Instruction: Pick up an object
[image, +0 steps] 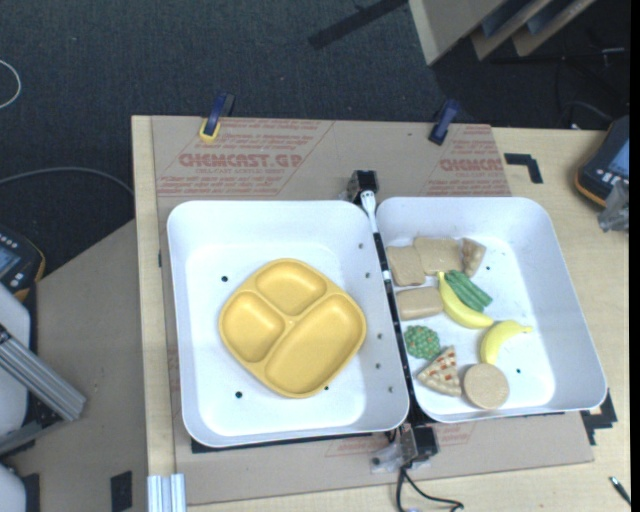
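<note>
Toy food lying loose in the right white bin (560, 260)

A yellow plastic banana (500, 338), green bean pod (466, 290) and pizza slice (440, 371) lie there; a yellow three-compartment plate (291, 325) sits in the left white bin (195, 300).

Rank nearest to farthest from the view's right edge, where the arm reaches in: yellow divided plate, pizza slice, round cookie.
1. round cookie, front of the right bin.
2. pizza slice, same bin, just left of the cookie.
3. yellow divided plate, middle of the left bin.
</note>
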